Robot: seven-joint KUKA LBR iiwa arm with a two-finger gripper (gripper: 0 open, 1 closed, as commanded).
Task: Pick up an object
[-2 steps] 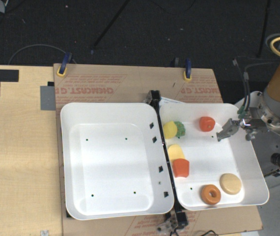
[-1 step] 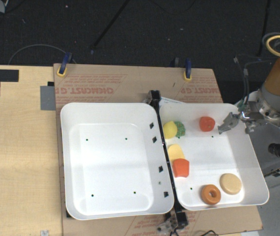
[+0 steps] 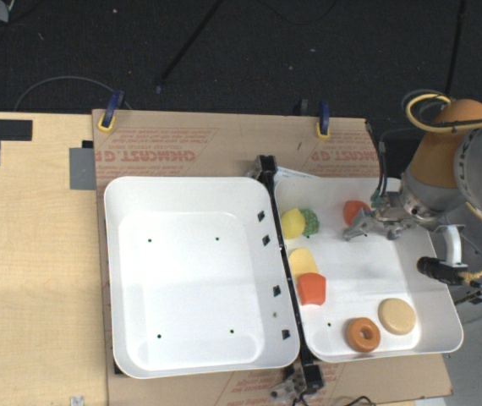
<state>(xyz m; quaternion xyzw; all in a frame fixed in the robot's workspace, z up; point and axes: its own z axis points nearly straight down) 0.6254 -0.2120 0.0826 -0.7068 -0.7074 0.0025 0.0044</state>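
Note:
The right bin (image 3: 427,265) holds several small objects. A red-orange piece (image 3: 355,211) lies in its upper middle, right beside the tip of my gripper (image 3: 360,225), which reaches in low from the right. I cannot tell whether the red piece is touched or gripped. A yellow piece (image 3: 292,222) and a green broccoli-like piece (image 3: 309,221) sit by the divider. Below them lie a pale yellow block (image 3: 302,263) and an orange-red block (image 3: 311,289). A brown doughnut (image 3: 363,334) and a tan disc (image 3: 397,316) rest near the front rim.
The left bin (image 3: 139,201) stands beside the right one, with a black clip strip (image 3: 276,252) between them. Both bins rest on a cardboard sheet (image 3: 190,146) clamped at the back. The arm's orange band (image 3: 444,146) and grey wrist hang over the right rim.

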